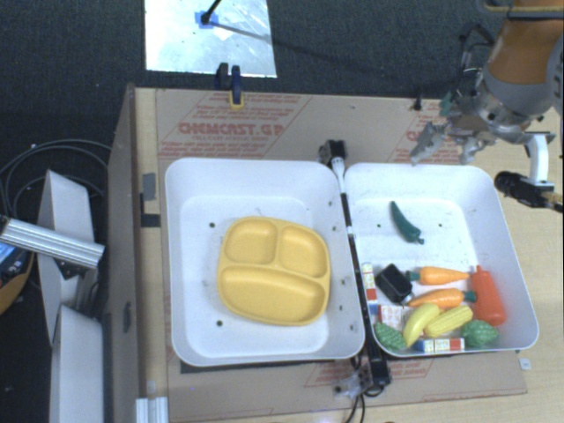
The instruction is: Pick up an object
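The right bin holds toy food: a dark green pepper lies alone in its middle, and a pile fills the near corner with a black block, two carrots, a red bottle, a yellow banana, a corn cob and a green piece. My gripper hangs above the far edge of the right bin, its fingers spread open with nothing between them.
The left bin carries a yellow divided plate. A clamp sits where the bins meet at the far side. Cardboard lies under both bins. A grey rail and cables lie off to the left.
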Robot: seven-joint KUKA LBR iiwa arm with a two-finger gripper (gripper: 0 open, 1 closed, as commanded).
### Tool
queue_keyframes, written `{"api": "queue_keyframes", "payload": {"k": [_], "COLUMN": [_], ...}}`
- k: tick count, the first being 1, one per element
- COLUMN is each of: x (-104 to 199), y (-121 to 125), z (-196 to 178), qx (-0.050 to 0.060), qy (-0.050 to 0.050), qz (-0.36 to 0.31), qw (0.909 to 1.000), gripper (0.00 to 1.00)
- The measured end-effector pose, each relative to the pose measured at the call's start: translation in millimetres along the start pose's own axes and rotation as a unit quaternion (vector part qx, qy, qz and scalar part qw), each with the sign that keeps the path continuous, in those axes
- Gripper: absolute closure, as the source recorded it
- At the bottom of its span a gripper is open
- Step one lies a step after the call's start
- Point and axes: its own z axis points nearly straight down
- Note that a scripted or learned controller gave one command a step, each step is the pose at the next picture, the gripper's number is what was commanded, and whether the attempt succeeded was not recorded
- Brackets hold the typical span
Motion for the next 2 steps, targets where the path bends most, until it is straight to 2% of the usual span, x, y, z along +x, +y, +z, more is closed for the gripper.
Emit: {"api": "queue_keyframes", "payload": {"k": [1, 2], "x": [-13, -4], "y": [-44, -46], "z": [87, 179], "qx": [0.002, 0.002], "qy": [0.0, 0.0], "qz": [0.001, 0.001], "qw": [1.0, 1.0], "gripper": [0.0, 0.0]}}
